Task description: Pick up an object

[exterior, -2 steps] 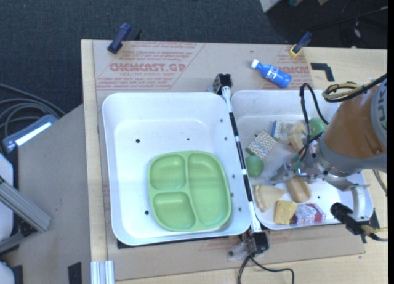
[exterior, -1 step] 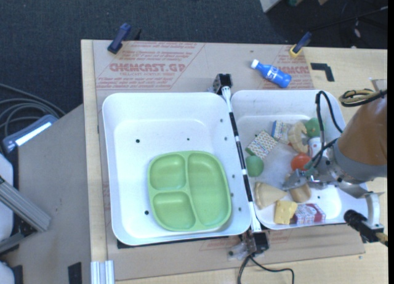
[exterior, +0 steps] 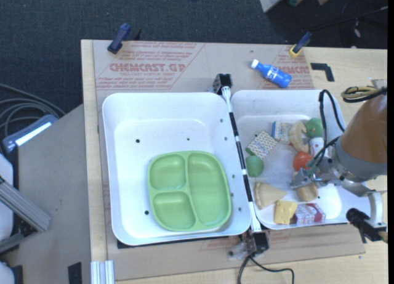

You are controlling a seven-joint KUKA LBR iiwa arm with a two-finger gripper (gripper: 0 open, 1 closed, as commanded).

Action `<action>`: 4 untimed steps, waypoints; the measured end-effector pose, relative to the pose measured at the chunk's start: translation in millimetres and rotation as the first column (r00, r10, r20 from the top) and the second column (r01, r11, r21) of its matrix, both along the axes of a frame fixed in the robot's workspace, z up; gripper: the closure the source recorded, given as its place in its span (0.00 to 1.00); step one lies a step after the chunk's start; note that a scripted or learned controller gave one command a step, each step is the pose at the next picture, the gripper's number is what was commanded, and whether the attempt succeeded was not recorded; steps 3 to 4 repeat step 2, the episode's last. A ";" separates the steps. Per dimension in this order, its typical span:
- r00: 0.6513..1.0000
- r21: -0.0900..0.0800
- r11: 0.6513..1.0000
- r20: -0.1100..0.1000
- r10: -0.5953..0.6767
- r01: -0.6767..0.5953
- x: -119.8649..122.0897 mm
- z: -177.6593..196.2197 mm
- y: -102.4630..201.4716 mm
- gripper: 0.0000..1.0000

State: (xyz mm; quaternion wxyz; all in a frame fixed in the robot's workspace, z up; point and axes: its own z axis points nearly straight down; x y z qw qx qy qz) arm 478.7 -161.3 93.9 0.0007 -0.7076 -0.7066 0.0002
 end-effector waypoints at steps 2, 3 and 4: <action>1.000 0.000 1.000 0.001 0.002 -0.002 3.1 136.0 151.9 1.00; 1.000 0.000 1.000 0.001 0.002 -0.002 3.1 136.0 151.9 1.00; 1.000 0.000 1.000 0.001 0.002 -0.002 3.1 136.0 151.9 1.00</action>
